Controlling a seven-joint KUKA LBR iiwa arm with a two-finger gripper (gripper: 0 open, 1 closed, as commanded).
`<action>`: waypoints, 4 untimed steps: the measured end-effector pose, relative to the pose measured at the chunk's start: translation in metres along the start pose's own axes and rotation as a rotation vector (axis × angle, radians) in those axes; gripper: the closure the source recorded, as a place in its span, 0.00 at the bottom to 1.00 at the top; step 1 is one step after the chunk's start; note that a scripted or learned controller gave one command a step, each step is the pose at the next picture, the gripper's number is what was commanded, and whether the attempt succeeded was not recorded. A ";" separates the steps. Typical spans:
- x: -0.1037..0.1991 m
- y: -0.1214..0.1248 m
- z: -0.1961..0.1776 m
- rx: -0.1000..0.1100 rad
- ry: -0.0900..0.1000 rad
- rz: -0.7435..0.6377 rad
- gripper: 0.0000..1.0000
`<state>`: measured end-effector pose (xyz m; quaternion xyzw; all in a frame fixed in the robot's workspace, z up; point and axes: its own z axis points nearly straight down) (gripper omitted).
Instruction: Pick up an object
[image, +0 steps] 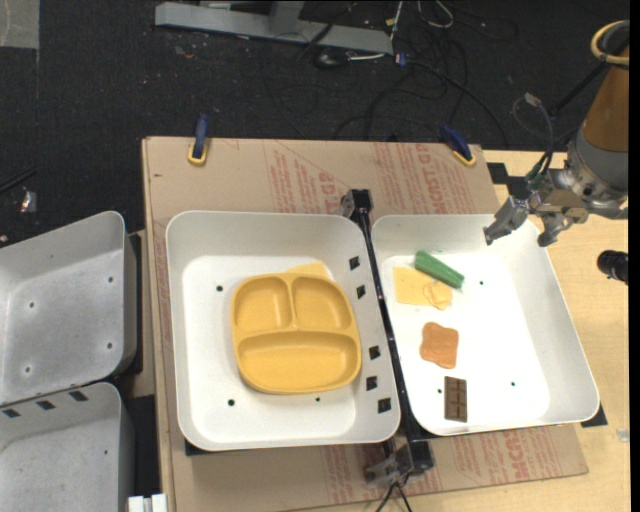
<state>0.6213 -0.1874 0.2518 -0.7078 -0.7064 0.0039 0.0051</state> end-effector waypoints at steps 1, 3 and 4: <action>0.001 0.002 -0.008 -0.013 -0.003 -0.003 0.00; -0.005 -0.002 0.101 -0.009 -0.002 0.000 0.00; -0.004 -0.002 0.154 -0.009 -0.001 0.000 0.00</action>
